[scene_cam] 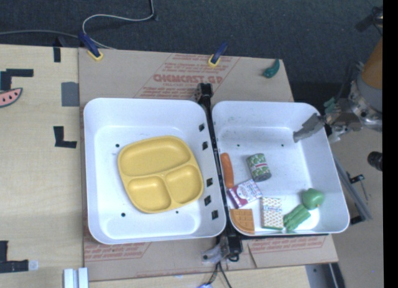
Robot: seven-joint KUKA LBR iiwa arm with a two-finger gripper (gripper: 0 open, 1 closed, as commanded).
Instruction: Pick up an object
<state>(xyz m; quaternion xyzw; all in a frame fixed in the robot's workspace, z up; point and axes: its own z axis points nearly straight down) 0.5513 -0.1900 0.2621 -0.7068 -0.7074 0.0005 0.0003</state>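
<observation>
**Inspector A:** Where did the pickable items lie?

**Inspector B:** All in the right bin (281,109), below and to the left of the gripper (309,129). A green-labelled can (259,167) was the nearest, lying apart from the gripper on the bin floor. Left of the can lay an orange sausage-shaped piece (227,170), close to the inner wall. Further down were a small pink-and-white packet (245,193), a waffle-like piece (243,220), a printed card (272,213) and a green toy vegetable (303,208) in the near corner.

**Inspector A:** State of the gripper?

**Inspector B:** It hung at the bin's right rim, grey tip slanting down and left. Whether the jaws were parted or closed could not be told. Nothing was seen between them.

**Inspector A:** And the other bin?

**Inspector B:** The left bin (99,119), well away to the gripper's left, held a yellow divided tray (160,173).

**Inspector A:** Surface and surroundings?

**Inspector B:** Both bins sat on a cardboard sheet (149,78) with red print, fixed by two clamps (91,45) at its far edge. A teal object (271,69) lay on its far right corner, above the gripper. Light wooden bench (37,156) with black tape marks lay to the left; dark carpet (249,7) and a trailing cable (118,18) lay beyond.
</observation>
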